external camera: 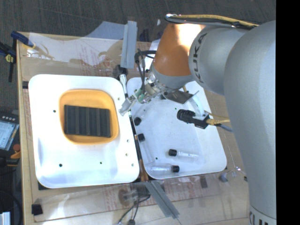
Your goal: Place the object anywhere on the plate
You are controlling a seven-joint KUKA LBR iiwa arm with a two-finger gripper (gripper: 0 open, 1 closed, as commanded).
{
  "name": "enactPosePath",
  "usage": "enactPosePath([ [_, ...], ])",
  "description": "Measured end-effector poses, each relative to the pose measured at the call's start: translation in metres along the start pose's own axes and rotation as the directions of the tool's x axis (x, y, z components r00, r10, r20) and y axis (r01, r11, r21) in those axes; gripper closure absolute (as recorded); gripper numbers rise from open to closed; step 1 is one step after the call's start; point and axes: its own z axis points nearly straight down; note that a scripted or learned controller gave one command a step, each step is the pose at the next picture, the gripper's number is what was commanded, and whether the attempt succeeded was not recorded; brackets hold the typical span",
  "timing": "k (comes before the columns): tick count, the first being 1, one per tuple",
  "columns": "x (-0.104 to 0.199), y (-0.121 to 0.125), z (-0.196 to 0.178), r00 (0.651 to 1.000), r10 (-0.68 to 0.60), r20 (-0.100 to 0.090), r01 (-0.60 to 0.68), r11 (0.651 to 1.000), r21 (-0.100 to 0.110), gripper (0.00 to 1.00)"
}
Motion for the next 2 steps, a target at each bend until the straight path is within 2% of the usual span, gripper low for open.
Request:
enactPosePath([
  [2,0.0,0.0,0.0,1.0,0.0,0.0,0.0,1.0,0.0,0.0],
])
